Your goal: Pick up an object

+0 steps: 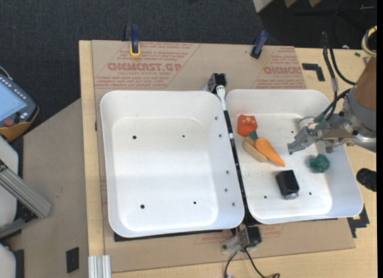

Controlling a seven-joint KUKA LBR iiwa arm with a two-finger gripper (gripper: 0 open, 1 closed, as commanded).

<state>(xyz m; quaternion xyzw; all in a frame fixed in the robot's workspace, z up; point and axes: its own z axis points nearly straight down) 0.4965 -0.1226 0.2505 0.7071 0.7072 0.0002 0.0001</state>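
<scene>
Over the right bin (335,205) the gripper (304,139) is seen hovering, reaching in from the right. Jaws state cannot be told at this angle; nothing is seen held between them. Candidate objects are all in that bin: red piece (246,124), carrot (269,151) lying on a tan piece (253,151), black block (288,183), green ball (319,163) just beside the jaws. Left bin (161,106) is well apart from the work. Step judged as approach, grasp not yet made. Next move likely calls for a target to be chosen, the jaws to be centred over it, then lowered and closed.
</scene>
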